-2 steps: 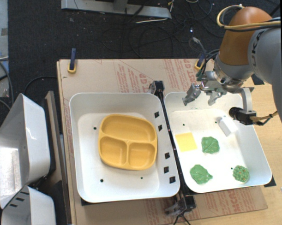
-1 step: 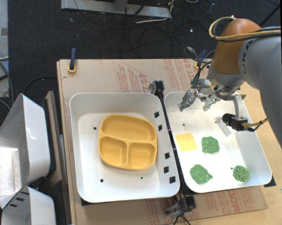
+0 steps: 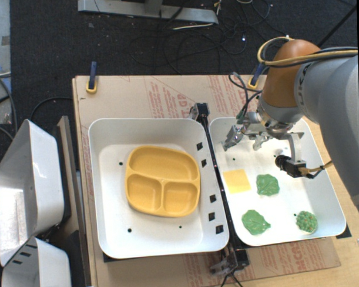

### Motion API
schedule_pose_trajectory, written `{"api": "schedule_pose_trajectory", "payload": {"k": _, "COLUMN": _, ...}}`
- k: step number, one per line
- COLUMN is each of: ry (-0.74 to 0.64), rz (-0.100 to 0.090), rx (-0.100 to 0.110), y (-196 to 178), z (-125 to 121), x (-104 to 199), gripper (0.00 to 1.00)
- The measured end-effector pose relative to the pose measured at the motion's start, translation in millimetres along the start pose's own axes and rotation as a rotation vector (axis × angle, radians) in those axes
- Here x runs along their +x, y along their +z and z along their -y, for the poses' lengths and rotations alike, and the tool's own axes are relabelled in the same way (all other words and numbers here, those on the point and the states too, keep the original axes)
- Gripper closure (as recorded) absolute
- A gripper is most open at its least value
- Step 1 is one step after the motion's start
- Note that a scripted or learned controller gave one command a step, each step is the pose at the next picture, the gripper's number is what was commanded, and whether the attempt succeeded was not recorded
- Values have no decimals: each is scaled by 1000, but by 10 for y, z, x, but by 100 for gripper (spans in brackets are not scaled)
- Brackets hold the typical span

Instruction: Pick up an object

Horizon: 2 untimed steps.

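Yellow square (image 3: pixel 236 181) lies flat in the right bin (image 3: pixel 321 164), near its left wall, bare floor around it. Three green lumps sit right of and below it (image 3: pixel 267 184) (image 3: pixel 255 221) (image 3: pixel 306 221). Gripper (image 3: pixel 245 137) hangs above the bin's upper left, fingers spread, nothing between them. Left bin (image 3: pixel 104 172) bears a yellow divided tray (image 3: pixel 163 180). Red print on the cardboard (image 3: pixel 142 94) is unreadable.

Red print on the cardboard

Red lettering ran across the cardboard sheet (image 3: pixel 166 96) under the bins, but was too faint to read.
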<state>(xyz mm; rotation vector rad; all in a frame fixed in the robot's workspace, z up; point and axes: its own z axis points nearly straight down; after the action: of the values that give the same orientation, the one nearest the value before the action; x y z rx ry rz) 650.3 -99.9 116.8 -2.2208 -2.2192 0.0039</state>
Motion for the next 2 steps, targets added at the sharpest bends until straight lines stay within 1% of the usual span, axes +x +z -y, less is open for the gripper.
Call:
{"api": "schedule_pose_trajectory", "payload": {"k": 1, "ry": 0, "rz": 0, "rx": -1, "y": 258, "z": 1, "x": 6, "gripper": 0}}
{"api": "schedule_pose_trajectory", "payload": {"k": 2, "ry": 0, "rz": 0, "rx": -5, "y": 139, "z": -8, "x": 8, "gripper": 100}}
